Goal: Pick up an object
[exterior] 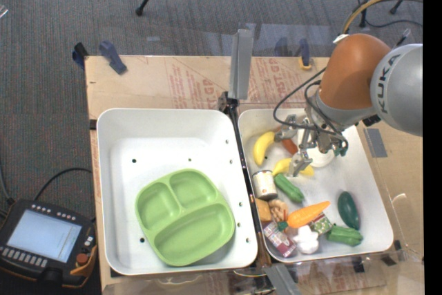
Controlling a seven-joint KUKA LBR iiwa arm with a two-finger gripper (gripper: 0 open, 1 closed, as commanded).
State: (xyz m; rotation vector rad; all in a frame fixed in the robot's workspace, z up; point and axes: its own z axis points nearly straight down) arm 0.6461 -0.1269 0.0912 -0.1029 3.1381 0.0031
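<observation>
Pick attempt, early stage. The gripper [304, 161] hangs low in the right bin [378, 200] with nothing visibly lifted; whether its fingers are spread or pressed together cannot be told. The likeliest target, a yellow piece [284, 166], lies touching or just beside the fingertips, long axis roughly level across the view. A banana [263, 146] lies just left of the gripper, long axis steep. Grasp and lift remain.
</observation>
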